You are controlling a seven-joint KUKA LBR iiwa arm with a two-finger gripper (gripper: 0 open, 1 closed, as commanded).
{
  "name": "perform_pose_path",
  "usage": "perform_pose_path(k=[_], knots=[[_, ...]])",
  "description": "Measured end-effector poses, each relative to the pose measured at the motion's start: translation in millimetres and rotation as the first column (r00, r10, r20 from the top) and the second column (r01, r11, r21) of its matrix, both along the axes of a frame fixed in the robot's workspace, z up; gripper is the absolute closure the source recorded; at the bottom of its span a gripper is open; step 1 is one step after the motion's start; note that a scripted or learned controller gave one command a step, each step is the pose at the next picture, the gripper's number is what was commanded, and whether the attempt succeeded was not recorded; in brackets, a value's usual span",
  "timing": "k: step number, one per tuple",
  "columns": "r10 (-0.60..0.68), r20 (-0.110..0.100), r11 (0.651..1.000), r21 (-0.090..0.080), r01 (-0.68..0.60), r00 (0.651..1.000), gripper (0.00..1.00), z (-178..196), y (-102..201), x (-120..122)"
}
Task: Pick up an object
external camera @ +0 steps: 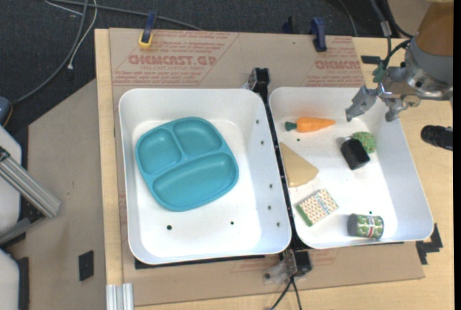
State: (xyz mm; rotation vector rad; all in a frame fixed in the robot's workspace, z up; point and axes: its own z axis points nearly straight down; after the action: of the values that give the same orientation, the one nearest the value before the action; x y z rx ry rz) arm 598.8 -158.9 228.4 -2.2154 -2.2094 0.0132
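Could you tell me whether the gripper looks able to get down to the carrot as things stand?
Probably yes: the gripper hangs open over the right bin, beside the carrot, which lies apart from everything else.

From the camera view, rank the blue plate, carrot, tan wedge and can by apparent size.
1. Blue plate, largest by far.
2. Tan wedge.
3. Carrot and can: too alike to rank; the carrot is longer, the can thicker.

- 2 white bins (137, 157)
- turquoise divided plate (187, 163)
- orange carrot (315, 125) with green tip
- black block (354, 153)
- green ball (366, 140)
- tan wedge (297, 166)
- green-checked packet (318, 206)
- grey can (366, 226), green and red label
- blue clamps (148, 28), upper frame
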Motion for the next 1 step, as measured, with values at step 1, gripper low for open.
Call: perform_pose_path(k=[1], knots=[[0.003, 0.014, 1.0, -0.003, -0.003, 1.0, 0.0, 8.7, 0.6, 2.5]])
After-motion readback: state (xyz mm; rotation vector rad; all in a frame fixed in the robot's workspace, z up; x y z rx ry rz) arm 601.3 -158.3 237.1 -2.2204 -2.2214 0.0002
